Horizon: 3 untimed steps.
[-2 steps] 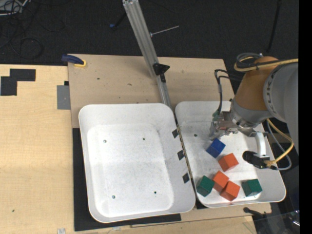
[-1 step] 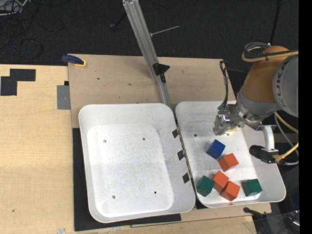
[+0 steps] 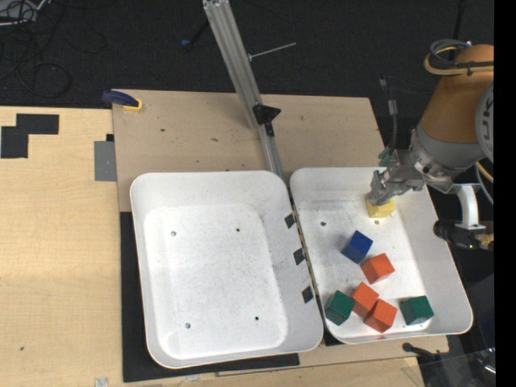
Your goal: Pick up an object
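Gripper (image 3: 385, 193) is down in the right bin (image 3: 451, 297), directly over a yellow block (image 3: 381, 209) near the bin's far side; contact is visible, but whether it is clenched or released cannot be told. Nearer the camera lie a blue cube (image 3: 356, 246), three orange cubes (image 3: 376, 268) and two green cubes (image 3: 417, 310). Left bin (image 3: 161, 192) adjoins

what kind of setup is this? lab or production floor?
Most likely a robotics lab test bench, not production. A robot arm reaches over two white bins on a plywood bench; the right bin holds coloured toy blocks, and loose cables lie behind.
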Each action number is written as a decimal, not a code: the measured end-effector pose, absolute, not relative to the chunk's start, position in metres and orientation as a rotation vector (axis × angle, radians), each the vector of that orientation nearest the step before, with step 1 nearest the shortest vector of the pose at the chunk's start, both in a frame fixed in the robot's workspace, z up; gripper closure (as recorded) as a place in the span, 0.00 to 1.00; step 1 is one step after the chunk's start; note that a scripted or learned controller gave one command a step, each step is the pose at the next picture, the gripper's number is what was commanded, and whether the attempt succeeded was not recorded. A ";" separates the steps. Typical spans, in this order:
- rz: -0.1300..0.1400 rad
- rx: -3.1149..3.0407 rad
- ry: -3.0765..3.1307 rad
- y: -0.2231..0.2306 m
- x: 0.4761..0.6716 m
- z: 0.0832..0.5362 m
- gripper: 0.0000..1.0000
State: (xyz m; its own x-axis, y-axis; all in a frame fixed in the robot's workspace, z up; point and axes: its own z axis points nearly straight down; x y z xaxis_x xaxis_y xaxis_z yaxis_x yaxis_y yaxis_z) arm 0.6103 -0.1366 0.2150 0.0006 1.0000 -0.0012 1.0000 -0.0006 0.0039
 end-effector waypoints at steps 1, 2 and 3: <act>-0.002 2.221 2.223 -0.137 0.610 0.211 1.00; -0.002 2.220 2.228 -0.094 0.611 0.213 1.00; -0.003 2.221 2.230 -0.036 0.608 0.208 1.00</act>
State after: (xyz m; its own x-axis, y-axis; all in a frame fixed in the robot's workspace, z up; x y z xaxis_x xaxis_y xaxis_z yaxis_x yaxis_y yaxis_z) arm 0.6081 -0.0358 0.2076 -0.0039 1.0000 0.0026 1.0000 0.0039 -0.0050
